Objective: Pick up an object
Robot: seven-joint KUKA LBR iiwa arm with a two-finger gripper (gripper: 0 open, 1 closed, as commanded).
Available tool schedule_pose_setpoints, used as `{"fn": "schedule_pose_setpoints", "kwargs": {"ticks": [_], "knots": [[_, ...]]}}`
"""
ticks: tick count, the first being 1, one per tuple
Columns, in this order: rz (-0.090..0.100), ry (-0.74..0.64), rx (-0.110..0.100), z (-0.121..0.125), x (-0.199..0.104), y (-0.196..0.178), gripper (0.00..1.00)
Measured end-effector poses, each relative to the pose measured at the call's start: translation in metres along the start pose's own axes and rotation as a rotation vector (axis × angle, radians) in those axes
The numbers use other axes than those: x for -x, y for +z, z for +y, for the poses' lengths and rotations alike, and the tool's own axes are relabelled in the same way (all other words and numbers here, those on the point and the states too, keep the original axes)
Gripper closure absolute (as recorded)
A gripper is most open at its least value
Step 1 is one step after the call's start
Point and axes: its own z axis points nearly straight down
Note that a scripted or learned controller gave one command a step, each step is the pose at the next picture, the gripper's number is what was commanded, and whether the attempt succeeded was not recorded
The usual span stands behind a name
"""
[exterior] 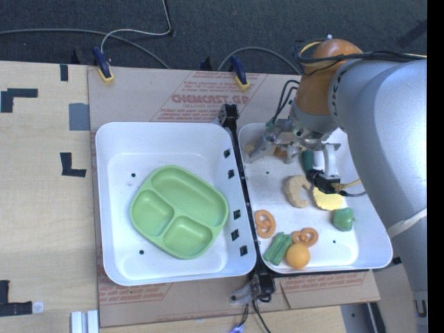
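Observation:
My gripper [272, 143] is low over the far left part of the right bin [368, 255], under the orange band [326, 54] of the arm. A small brown item [282, 152] lies right at the gripper, partly hidden by it. Closer to me lie a beige piece [298, 191], a yellow piece [327, 200], a green rounded item [343, 218], two pretzel-like rings [264, 223] [305, 236], a green pickle-like item [277, 248] and an orange ball [297, 256]. None of these touches the gripper.
The left bin [118, 151] holds a green divided plate [179, 211]. A black divider [236, 179] runs between the bins. The arm's grey body [388, 130] covers the right bin's far right side. Cables and clamps [104, 66] lie behind the bins.

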Motion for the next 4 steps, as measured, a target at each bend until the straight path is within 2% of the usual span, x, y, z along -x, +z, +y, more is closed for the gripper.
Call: {"fn": "schedule_pose_setpoints", "kwargs": {"ticks": [3,4], "knots": [[0.007,-0.003,-0.002,0.0004,0.0050,-0.0001,0.00],[0.001,0.000,0.000,0.0001,-0.0001,0.0000,0.00]]}}
